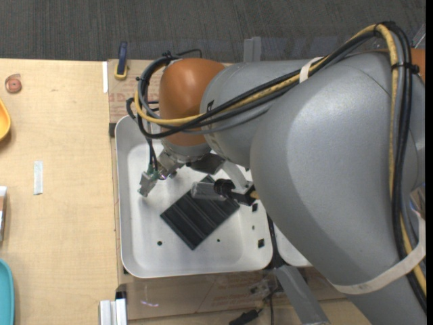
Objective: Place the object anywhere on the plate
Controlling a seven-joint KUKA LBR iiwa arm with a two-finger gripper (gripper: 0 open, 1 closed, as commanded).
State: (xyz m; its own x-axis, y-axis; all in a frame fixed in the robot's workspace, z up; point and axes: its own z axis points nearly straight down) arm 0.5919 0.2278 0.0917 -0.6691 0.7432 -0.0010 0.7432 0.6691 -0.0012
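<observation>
The jaws stand apart above the floor of the white bin (128,249). One grey tip is toward the bin's left wall and the other is nearer the arm, with bare bin floor between them and nothing clamped. The black ribbed slab (199,221) lies flat on the bin floor just below the jaws, turned at a slant. Its upper corner comes close under the jaw nearer the arm, and I cannot tell whether the two touch.

The arm (325,154) reaches in from the right, its bulky grey body well above the bin. The orange band (186,93) sits just beyond the jaws, so the wrist points down into the bin. A yellow cable (169,120) loops around the band.

Left of the jaws, outside the bin, the pale wooden table (61,249) bears a small white strip (38,178). An orange thing (3,124) and a teal thing (5,293) are cut off at the edge.
</observation>
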